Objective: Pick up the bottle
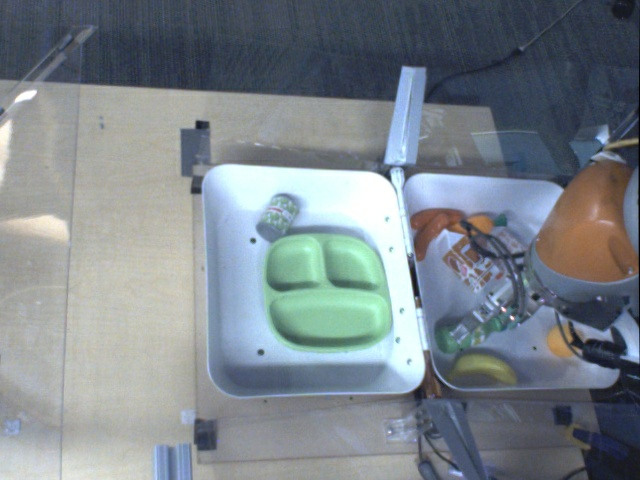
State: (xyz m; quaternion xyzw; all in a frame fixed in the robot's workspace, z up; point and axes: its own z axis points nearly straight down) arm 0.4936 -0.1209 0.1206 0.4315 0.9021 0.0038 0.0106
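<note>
Because the bottle [468, 330] lies on its side beside the banana [484, 369], the hand [505, 308] hangs low over it, and I cannot tell if it is open or closed.

No legible text anywhere. Printed green-and-white label around the small can [279, 213] at the far left of the left bin [225, 353], but too blurred to read. Orange-and-white print on the snack packet [470, 260] in the right bin [440, 186], letters unresolved. Possibly a label on the green bottle [470, 329] lying near the bin's front edge, just beside the gripper [507, 308], also too small and blurred to make out. No numbers, brands or signs discernible on the green divided tray [327, 290], on the bench [100, 298], or on the arm's orange band [595, 223].
</note>
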